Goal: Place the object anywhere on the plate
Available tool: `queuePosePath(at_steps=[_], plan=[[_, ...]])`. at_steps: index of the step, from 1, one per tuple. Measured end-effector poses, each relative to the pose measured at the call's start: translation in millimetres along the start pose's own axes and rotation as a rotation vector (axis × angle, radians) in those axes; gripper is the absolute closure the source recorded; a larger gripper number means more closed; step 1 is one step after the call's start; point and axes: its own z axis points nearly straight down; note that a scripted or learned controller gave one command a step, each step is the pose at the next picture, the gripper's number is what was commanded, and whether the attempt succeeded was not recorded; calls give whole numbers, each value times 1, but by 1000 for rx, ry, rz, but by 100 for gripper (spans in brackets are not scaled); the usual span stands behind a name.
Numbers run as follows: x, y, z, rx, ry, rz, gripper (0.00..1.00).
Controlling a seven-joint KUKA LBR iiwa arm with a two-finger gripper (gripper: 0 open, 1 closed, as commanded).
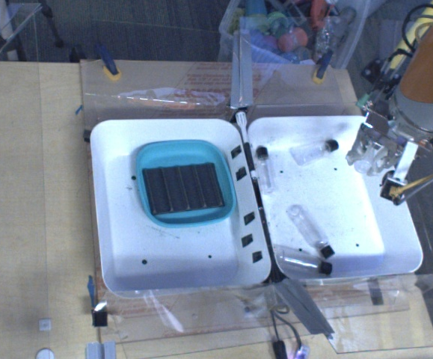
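Where bins meet, wooden bench, plate

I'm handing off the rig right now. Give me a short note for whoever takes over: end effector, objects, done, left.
End effector: over the right white bin's right edge; nothing seen between its fingers.
Objects: several small clear plastic vials with black caps, all in the right bin, e.g. one mid-bin, one near the top.
Plate: teal rounded-square plate with dark ribbed insert, in the left white bin.
Done: nothing placed.
Left: pick a vial, put it on the plate.

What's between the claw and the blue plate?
In the camera view, a clear vial lies on the right bin's floor, then another beside the divider before the plate.
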Motion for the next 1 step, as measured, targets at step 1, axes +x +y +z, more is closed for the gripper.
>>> queuePosePath(at_steps=[1], plan=[[0,0,0,0,0,0,0]])
